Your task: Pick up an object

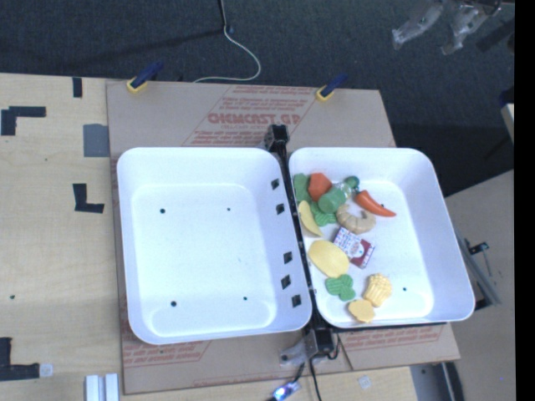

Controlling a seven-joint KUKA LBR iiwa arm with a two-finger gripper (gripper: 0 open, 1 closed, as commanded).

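Several toy foods lie heaped in the left half of the right bin (418, 174). Among them are an orange carrot (374, 205), a red-orange piece (318, 185), a beige ring-shaped piece (358, 219), a red and white packet (354, 248), a yellow lemon (328, 258), a green piece (339, 286) and a yellow corn cob (378, 288). My gripper (424, 40) hangs high at the top right, beyond the bins and over the dark floor. Its two pale fingers are spread open with nothing between them.
The left bin (134, 224) stands beside the right one on a cardboard sheet (242, 115). A black divider (286, 224) joins the two bins. A white cable (238, 44) runs across the floor behind the bench.
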